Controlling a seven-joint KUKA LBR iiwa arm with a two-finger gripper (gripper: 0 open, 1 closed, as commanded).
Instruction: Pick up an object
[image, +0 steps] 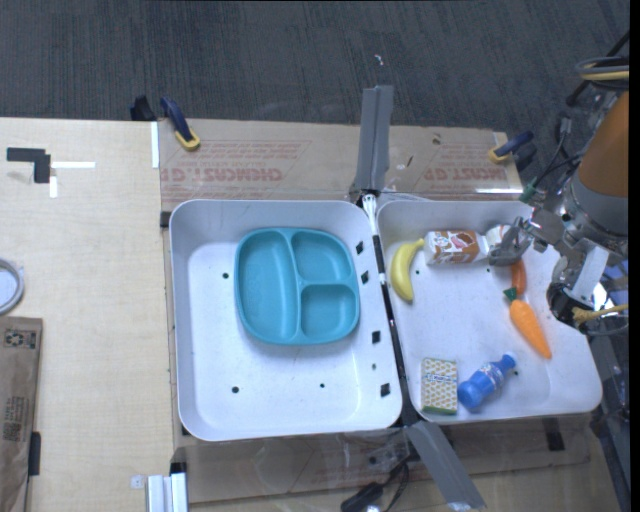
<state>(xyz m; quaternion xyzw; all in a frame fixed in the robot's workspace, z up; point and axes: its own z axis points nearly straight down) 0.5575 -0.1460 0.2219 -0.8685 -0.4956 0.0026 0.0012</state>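
Note:
The right bin (560, 400) holds a yellow banana (403, 270), a white bottle with a red label (455, 247), an orange carrot (530, 327), a small blue bottle (487, 382) and a tan cracker pack (438, 386). My gripper (512, 243) is low at the bin's far right, just beside the white bottle's cap end. A second slim orange piece (518, 277) lies right below it. I see nothing held in the gripper.
The left bin (200, 330) carries a teal divided plate (297, 285). A grey divider post (375, 140) stands between the bins at the back. Clamps sit on the cardboard behind. The arm's body and cables crowd the right bin's right edge.

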